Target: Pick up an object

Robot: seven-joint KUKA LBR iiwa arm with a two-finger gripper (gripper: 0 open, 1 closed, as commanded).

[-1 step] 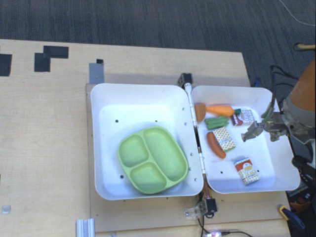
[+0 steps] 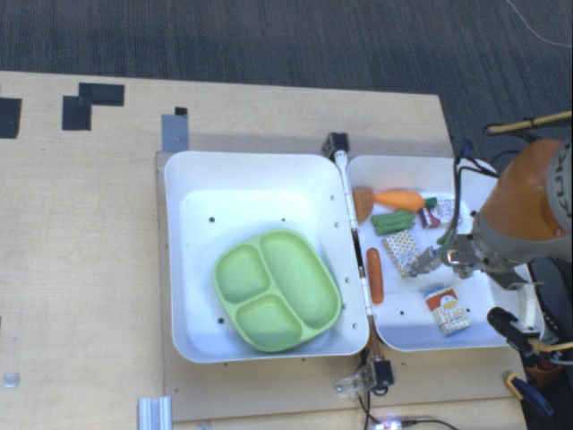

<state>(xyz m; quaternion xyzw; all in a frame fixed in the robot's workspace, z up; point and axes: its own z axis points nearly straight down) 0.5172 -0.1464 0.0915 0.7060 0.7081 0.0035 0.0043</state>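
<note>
I have the end effector (image 2: pixel 436 256) hovering, jaws parted and gripping nothing, just at three o'clock of the crinkled silver foil packet (image 2: pixel 402 252); next, descend squarely and clamp.

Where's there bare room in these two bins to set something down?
Left bin: bare floor along the back wall and left wall, around the green divided plate. Right bin: crowded at the back; a bare patch between the hot dog and small carton.

two white bins side by side. left bin (image 2: pixel 183 240): green divided plate (image 2: pixel 277 289). right bin (image 2: pixel 394 334): carrot (image 2: pixel 398 200), green pepper (image 2: pixel 393 223), sausage (image 2: pixel 375 276), patterned packet (image 2: pixel 401 251), small carton (image 2: pixel 448 311). gripper (image 2: pixel 434 260) low beside the packet.
</note>
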